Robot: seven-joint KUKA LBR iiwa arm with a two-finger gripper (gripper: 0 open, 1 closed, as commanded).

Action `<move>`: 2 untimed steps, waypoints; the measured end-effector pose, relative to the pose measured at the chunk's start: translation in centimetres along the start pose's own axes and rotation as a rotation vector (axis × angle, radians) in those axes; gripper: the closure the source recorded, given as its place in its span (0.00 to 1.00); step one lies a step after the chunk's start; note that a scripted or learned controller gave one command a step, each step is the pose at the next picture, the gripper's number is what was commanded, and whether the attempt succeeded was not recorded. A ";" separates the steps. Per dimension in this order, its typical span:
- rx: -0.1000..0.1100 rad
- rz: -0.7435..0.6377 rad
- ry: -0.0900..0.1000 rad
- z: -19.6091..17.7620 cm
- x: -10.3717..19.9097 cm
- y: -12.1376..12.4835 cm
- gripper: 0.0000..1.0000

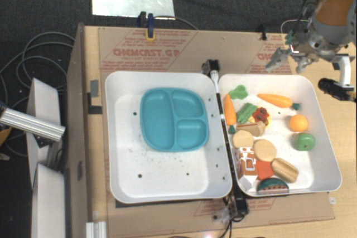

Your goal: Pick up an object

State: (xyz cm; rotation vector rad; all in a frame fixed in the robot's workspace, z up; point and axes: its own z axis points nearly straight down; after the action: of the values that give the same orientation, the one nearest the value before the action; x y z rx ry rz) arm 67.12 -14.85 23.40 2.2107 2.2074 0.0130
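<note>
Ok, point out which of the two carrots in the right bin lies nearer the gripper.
The carrot lying crosswise near the right bin's far edge. The other carrot lies lengthwise against the bin's left wall, farther from the gripper.

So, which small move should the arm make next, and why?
Probably move the end effector inward and down toward the carrot. It hangs above the right bin's far rim, holding nothing, and that carrot lies nearest.

Even, bright overhead light, glare on the white bins (128, 187), soft shadows, and slightly soft focus throughout.
</note>
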 end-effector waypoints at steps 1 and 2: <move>0.025 0.000 0.008 8.2 -0.5 -6.4 0.00; 0.019 -0.001 0.010 15.0 0.1 -8.0 0.00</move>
State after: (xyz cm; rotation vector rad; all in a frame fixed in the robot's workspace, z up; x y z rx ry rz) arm 59.44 -14.88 8.23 2.2236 2.2232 0.0031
